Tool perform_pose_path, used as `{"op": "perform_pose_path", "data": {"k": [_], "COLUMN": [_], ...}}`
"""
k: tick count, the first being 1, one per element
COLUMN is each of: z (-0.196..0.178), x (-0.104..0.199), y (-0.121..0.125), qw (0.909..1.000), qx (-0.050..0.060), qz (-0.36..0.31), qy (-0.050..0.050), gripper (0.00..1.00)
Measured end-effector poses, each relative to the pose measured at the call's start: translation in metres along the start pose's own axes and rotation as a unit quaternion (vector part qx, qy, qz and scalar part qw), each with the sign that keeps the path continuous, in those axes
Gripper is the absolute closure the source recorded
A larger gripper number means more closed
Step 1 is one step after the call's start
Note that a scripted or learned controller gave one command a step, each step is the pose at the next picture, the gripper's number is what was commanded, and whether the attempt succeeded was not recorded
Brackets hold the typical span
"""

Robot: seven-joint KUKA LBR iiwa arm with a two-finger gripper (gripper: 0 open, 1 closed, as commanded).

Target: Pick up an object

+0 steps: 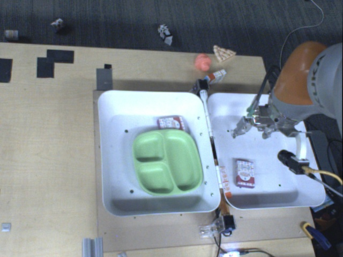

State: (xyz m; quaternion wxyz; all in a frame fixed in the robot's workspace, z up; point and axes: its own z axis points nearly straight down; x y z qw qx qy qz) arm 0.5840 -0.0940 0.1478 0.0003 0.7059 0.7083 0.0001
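Tool over the right bin, a little toward 10 o'clock of that bin's centre. We read its fingers as standing apart, with nothing between them. We cannot judge its height above the bin floor from this slanted view.

Nearest candidate is a small red-and-white carton. It lies flat on the right bin's floor at 6 o'clock from the tool, near it but apart. It also sits toward the bin's 9 o'clock wall.

The left bin holds a green divided plate. A second red-and-white packet sits against the plate's 12 o'clock rim.

Risks, as we judge them:
- A straight drop from here lands on bare bin floor, 12 o'clock of the carton, and the tool closes on nothing.
- The carton lies low and flat. Fingers coming down on its face rather than beside its edges would press or skid it instead of gripping.
- A nudge could slide the carton toward the 9 o'clock wall, which would leave one finger little room.
- If the program goes for the left bin, the packet is crowded by the plate's rim, and the plate looks too broad for these fingers.
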Motion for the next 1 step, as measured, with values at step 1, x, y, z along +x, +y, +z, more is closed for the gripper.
{"op": "perform_pose_path", "data": {"k": [1], "z": [0.0611], "x": [-0.0142], "y": [-0.0287], "qw": [1.0000], "qx": [-0.003], "qz": [0.000], "qy": [0.000], "gripper": [0.00]}}
